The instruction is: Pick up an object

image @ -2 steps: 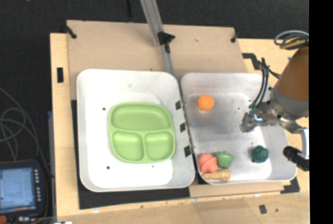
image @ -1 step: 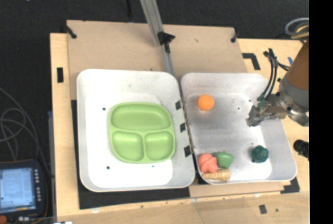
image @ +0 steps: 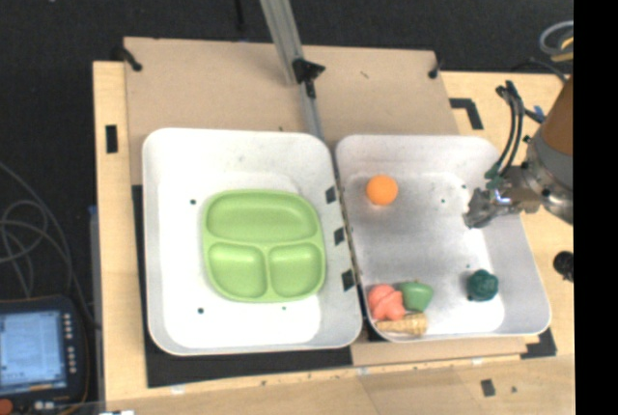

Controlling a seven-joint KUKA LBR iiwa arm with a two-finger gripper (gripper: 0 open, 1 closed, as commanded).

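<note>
An orange ball [image: 382, 190] lies in the upper left part of the right bin [image: 425, 239]. A dark green object [image: 482, 285] sits near that bin's lower right. At the bin's front left corner a pink item [image: 384, 301], a green item [image: 417, 294] and a tan piece [image: 407, 325] are bunched together. My gripper [image: 480, 209] hangs over the right side of the bin, above the dark green object and well right of the ball. Nothing shows between its tips.
The left bin [image: 174, 210] holds a green three-compartment plate [image: 263, 243]. A metal pole [image: 280, 17] slants down from the top to the bins' shared back edge. Cables [image: 512, 119] loop above the wrist at the right.
</note>
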